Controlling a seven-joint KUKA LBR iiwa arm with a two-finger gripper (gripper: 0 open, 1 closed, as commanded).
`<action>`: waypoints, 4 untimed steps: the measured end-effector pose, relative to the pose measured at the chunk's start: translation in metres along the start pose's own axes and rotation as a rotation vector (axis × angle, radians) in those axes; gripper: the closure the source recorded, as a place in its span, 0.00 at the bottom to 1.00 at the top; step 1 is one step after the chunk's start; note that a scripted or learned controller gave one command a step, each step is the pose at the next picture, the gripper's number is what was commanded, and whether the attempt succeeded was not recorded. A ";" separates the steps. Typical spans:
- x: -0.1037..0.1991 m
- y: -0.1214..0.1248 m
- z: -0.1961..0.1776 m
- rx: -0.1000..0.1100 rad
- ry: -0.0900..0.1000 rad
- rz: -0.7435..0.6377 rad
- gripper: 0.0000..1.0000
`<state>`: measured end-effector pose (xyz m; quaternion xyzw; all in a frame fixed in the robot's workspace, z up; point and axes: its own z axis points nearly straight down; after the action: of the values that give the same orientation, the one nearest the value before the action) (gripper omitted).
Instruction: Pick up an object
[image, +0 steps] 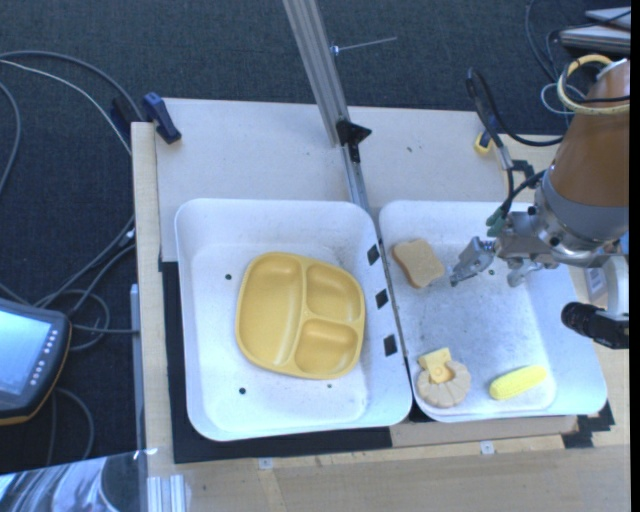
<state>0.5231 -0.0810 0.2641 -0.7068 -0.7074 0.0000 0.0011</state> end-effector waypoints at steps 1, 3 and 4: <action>0.000 0.000 0.000 -0.001 0.000 0.001 0.00; 0.002 0.006 0.099 0.006 0.001 0.000 0.00; -0.007 0.003 0.148 0.006 0.000 0.002 0.00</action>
<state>0.5262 -0.0877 0.1162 -0.7074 -0.7069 0.0020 0.0034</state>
